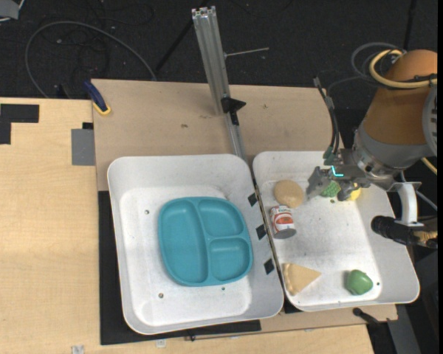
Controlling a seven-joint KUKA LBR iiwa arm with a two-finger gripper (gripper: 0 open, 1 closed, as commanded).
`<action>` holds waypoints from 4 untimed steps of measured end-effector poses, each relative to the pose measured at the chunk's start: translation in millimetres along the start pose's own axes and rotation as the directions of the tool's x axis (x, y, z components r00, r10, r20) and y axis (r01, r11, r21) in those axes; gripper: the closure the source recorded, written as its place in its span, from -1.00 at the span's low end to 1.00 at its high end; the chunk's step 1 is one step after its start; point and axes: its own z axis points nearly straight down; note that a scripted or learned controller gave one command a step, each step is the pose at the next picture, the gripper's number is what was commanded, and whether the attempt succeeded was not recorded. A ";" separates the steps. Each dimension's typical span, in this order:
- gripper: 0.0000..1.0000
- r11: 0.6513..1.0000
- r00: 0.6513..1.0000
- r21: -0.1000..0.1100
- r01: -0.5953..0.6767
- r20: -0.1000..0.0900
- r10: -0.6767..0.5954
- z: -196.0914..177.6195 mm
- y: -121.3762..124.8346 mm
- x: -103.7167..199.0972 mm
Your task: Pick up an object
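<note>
Two shallow white plastic bins sitting side by side on a tan wood bench. Left bin [133,286]: holding a teal tray [204,240], rounded-rectangle shape w/ three compartments, smooth matte plastic, lying flat near bin centre. Right bin [387,290]: surface looking speckled/scuffed.

Objs in right bin:
- tan rounded lump [288,193], bread-roll shape, smooth, lying at far left of bin.
- small cylindrical can [283,221], silver w/ red-white label, lying just near side of the lump, close to left wall.
- tan wedge [301,277], triangular, flat, lying at near left.
- green rounded obj [359,282], glossy, pepper-like, sitting at near right.
- green leafy-looking item [330,188], w/ a bit of yellow on its right, sitting at far centre right under the tool.

Gripper [338,177] hovering low over far part of right bin, directly at that green item; arm w/ orange band coming in from right. Jaw state: cannot tell, fingertips blurring into the green item, grasp not visible.

Grey aluminium post [213,65] standing at far side betw bins.
</note>
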 end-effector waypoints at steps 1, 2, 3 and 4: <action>-1.00 1.000 1.000 -0.003 0.000 0.000 0.000 -1.1 0.6 -0.1; -1.00 1.000 1.000 0.003 -0.001 0.000 0.001 43.1 -3.2 -2.8; -1.00 1.000 1.000 0.004 -0.001 -0.001 0.001 86.7 -3.4 -1.7; -1.00 1.000 1.000 -0.014 0.001 0.002 -0.001 87.9 0.8 -2.7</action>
